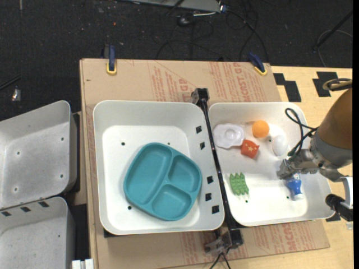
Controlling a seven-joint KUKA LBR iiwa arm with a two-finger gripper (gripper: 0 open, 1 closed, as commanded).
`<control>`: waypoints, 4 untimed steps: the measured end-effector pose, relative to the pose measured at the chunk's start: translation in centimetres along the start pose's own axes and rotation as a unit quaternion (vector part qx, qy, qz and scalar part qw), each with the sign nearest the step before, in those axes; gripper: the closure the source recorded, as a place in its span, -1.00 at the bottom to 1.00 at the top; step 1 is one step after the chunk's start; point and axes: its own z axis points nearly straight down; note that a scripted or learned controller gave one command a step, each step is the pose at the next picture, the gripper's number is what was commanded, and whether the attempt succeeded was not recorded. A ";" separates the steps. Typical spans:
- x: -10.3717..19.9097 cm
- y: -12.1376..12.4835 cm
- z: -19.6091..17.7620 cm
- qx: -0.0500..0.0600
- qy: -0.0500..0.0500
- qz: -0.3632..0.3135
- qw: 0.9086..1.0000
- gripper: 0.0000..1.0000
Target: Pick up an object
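Judging from my remote view, I fear a miss if the end effector [293, 171], whose spread I cannot tell, clips the bin [317, 210] wall or nudges the blue bottle [295, 188] lying just below it, toward the bin's near-right corner.

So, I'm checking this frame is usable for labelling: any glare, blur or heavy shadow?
Camera view: even lighting, soft shadows; the teal tray and green piece are sharp. The white items wash out against the right bin. The gripper is slightly soft over the blue object.
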 end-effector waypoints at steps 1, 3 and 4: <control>0.7 0.5 -4.6 -0.002 -0.001 -0.002 1.000 1.00; 0.4 1.7 -13.5 -0.002 -0.001 -0.002 1.000 1.00; 4.8 4.0 -13.9 -0.001 0.000 -0.004 1.000 1.00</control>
